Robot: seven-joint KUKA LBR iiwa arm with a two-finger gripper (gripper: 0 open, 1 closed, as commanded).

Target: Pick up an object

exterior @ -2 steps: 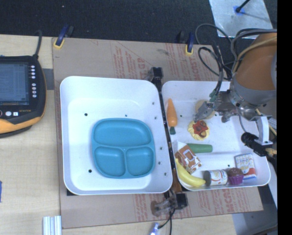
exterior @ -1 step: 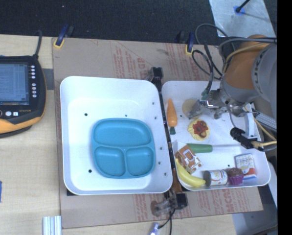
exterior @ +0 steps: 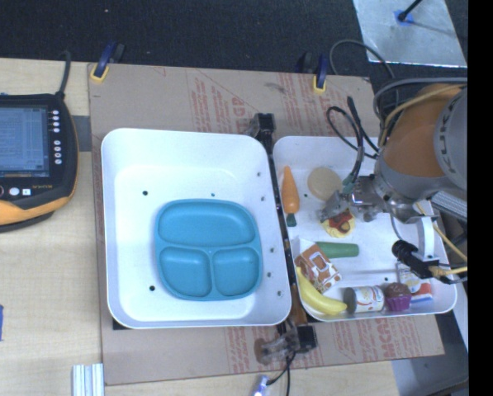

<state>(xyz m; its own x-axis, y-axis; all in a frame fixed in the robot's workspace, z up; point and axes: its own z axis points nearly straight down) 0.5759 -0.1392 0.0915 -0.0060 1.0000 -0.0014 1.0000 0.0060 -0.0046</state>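
Small red-and-yellow lumpy object [exterior: 340, 223] beside the round tan disc [exterior: 324, 182], perhaps under the fingers [exterior: 345, 209], grip state unclear.

Lighting's pretty even and bright, seems to come from overhead. The left white bin [exterior: 188, 151] is nearly blown out along its rim, with soft grey shading just inside its walls. The blue tray [exterior: 206, 248] in it throws barely any shadow. Floor above that bin goes near black. Whole thing's a bit soft and grainy.
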